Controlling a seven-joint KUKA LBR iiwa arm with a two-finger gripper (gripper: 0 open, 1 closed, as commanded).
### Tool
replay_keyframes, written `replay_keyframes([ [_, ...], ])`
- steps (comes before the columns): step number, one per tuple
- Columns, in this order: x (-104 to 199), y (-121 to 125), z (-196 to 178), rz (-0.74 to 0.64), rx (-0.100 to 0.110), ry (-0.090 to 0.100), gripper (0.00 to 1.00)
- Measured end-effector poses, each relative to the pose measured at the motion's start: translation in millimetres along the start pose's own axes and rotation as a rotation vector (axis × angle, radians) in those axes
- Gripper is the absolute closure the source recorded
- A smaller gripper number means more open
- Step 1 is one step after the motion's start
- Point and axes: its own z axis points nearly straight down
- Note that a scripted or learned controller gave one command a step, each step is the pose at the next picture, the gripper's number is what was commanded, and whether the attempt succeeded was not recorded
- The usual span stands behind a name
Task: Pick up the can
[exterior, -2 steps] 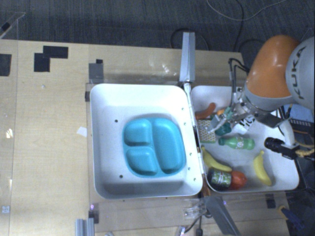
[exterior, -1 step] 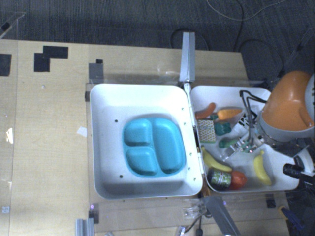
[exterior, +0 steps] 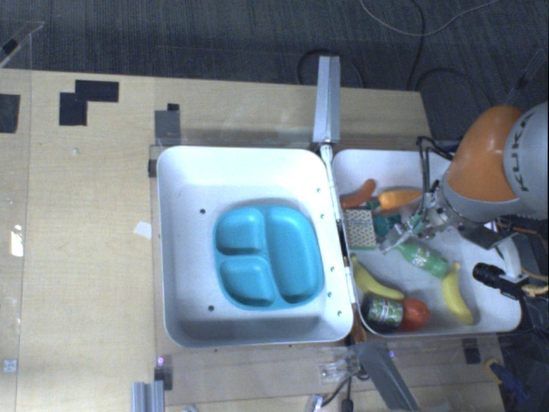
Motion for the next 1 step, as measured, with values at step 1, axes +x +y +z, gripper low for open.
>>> replay_keyframes([
  [1, -61.9, 29.8, -23.3, 0.035, 0.0, -0.002, 0.0],
])
